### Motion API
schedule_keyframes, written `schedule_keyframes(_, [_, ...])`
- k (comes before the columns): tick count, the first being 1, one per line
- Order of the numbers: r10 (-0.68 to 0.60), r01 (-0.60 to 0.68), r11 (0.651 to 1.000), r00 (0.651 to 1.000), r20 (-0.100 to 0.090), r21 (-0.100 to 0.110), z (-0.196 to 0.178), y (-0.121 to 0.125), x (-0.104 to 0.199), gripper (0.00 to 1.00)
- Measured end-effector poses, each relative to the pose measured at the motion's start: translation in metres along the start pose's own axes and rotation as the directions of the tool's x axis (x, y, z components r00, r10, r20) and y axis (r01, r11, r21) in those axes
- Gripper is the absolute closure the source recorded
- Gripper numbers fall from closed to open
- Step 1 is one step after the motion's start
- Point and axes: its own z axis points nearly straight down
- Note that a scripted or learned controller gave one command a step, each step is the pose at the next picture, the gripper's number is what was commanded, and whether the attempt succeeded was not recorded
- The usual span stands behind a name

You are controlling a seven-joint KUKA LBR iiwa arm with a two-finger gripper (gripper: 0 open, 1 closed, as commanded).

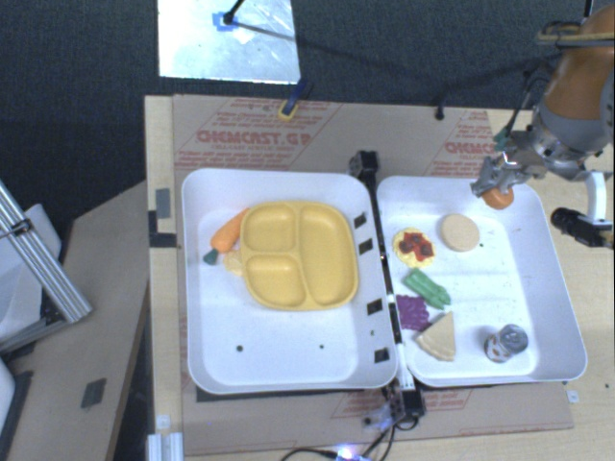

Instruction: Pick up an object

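Observation:
My gripper [496,186] hangs over the far right corner of the right bin [557,286]. A small orange round thing [498,199] sits between its fingertips, and the fingers are shut on it, above the bin's floor. Lower in the same bin lie a beige round disc [460,231], a yellow disc with red topping [414,247], a green pod [426,287], a purple bunch [412,310], a tan wedge [438,338] and a silver can [506,342].
The left bin [207,344] holds a yellow divided plate [293,254]. An orange carrot [227,232] rests against the plate's left edge. A black divider [382,267] runs between the bins. The right bin's far right floor is bare.

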Motion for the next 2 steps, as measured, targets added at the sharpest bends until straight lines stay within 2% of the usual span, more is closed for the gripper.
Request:
schedule_keyframes(1, [0.0,0.0,1.0,1.0,-0.001,0.003,-0.018,0.001,0.0,1.0])
schedule_keyframes(2, [-0.004,0.004,1.0,1.0,-0.003,0.003,-0.029,0.009,0.054,1.0])
